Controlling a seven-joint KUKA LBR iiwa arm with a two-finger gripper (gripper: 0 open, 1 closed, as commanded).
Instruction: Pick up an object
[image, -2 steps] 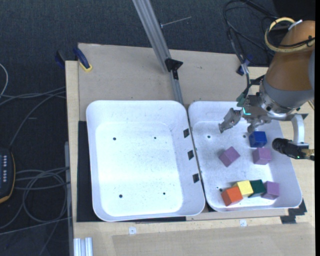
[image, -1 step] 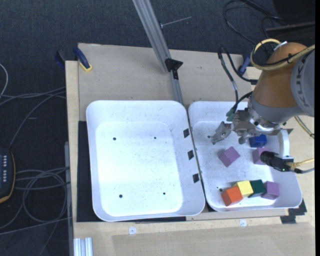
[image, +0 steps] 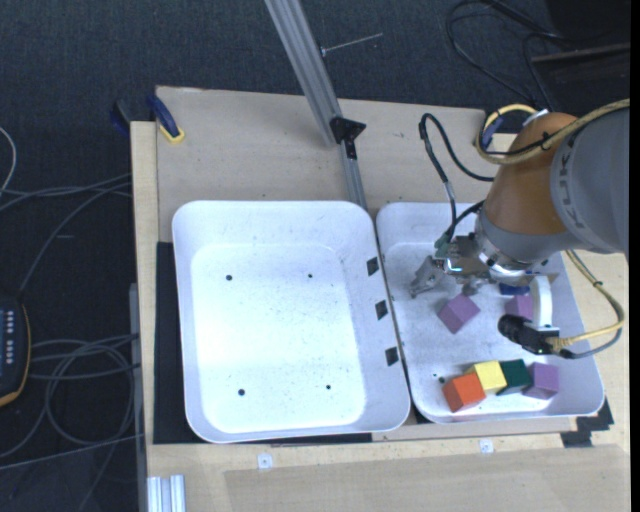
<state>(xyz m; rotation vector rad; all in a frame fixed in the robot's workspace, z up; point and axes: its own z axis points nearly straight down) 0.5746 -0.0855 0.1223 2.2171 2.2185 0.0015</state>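
Hand (image: 432, 277) hangs spread, holding nothing, just beside purple block (image: 459, 312).

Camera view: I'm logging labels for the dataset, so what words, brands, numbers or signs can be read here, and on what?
No readable text anywhere.
Blocks: plain coloured faces, no marks.
Bins: only dark specks, no lettering.
Device at the left edge: small markings, too blurred to read.
Arm: no legible label.

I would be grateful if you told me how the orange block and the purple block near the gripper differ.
The orange block lies at the right bin's front edge, touching the yellow block; the purple block lies alone mid-bin, just below the gripper. They differ in colour. Both look like small cubes.
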